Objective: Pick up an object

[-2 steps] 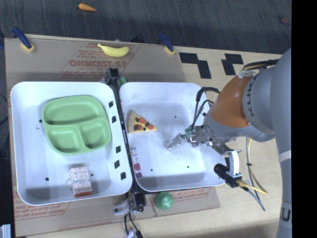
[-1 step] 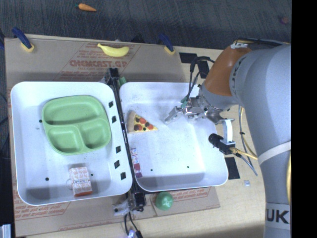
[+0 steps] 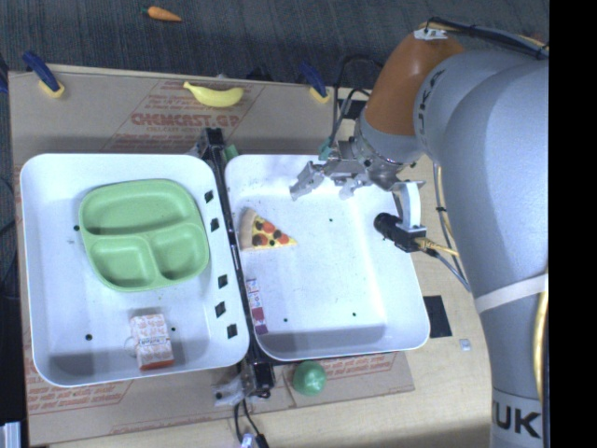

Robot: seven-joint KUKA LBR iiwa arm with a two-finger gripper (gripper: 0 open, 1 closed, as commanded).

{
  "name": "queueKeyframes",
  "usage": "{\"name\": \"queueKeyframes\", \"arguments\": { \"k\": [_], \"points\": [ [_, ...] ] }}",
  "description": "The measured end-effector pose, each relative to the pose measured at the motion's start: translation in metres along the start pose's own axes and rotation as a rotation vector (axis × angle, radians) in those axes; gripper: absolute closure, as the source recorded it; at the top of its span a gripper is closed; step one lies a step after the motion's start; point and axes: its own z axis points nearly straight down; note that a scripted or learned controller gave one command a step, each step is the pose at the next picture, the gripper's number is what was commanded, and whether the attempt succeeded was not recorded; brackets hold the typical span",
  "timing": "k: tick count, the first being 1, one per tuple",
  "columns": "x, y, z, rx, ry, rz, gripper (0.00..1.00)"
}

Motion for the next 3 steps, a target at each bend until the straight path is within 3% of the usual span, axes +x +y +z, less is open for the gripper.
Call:
{"name": "queueKeyframes", "arguments": {
  "k": [1, 2, 3],
  "points": [
    [-0.003, -0.032, -0.060, 0.000, -0.002, 0.002, 0.00],
    [-0.061, 0.016, -0.079, -0.001, -0.003, 0.002, 0.00],
    [0.028, -0.010, 0.063, 0.001, -0.001, 0.000, 0.00]
  ]
}}
